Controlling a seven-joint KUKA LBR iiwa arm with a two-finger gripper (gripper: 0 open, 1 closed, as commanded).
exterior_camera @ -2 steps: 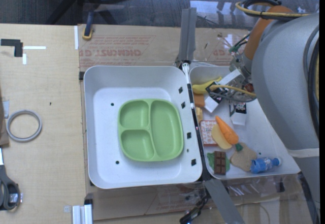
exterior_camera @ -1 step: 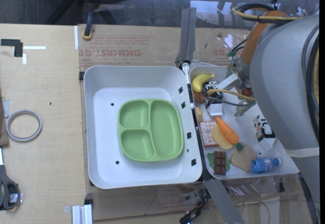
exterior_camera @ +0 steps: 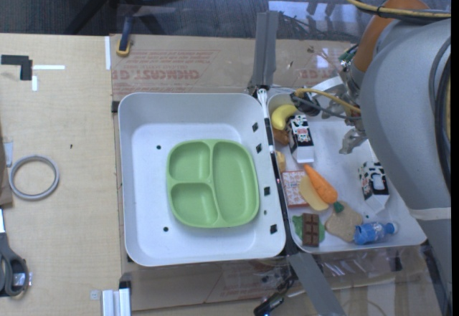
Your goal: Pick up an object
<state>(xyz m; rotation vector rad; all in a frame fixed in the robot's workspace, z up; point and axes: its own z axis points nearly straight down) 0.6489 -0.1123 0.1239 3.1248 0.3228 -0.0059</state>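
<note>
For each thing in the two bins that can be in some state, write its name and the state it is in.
green divided plate: flat in the left bin, right way up, nothing in its compartments
carrot: lying flat in the right bin
banana: lying near that bin's far corner
blue bottle: on its side
black-and-white carton: lying down
chocolate bar: flat

The left bin point(exterior_camera: 136, 185) holds a divided plate point(exterior_camera: 213, 183) at its middle. In the right bin point(exterior_camera: 401, 237), left of the arm point(exterior_camera: 412, 99), lie a banana point(exterior_camera: 282, 115), milk carton point(exterior_camera: 302, 138), carrot point(exterior_camera: 320, 185), chocolate bar point(exterior_camera: 310, 229) and bottle point(exterior_camera: 373, 232).
</note>
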